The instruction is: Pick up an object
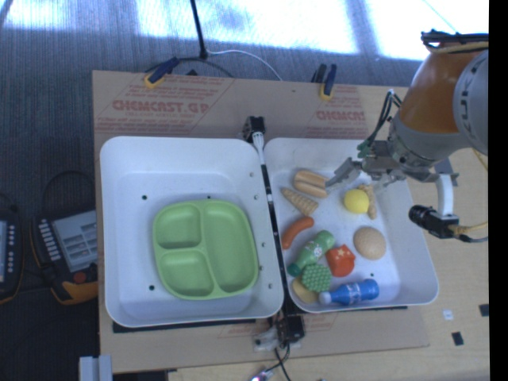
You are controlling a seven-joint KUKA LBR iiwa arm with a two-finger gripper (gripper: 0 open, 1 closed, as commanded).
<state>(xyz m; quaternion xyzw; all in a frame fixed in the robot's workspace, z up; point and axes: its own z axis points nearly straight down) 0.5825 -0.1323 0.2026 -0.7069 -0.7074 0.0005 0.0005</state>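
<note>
You are positioning the tool (359, 175) over the upper part of the right bin (414, 290), with its fingers spread and gripping nothing. The nearest candidate is the yellow lemon (357, 201), lying just below the fingertips; the hot dog bun (310, 182) lies to its left and the beige egg (370, 243) below it. The green divided plate (206, 248) is sitting in the left bin (127, 165), well apart from the work.

Select one object before descending. The lemon is probably rolling easily, so centre the fingers on either side of its widest part and lower straight down. Avoid the crowded cluster near the blue bottle (349, 293), where neighbouring items are likely interfering with the fingers. Confirm the grasp visually before lifting.
</note>
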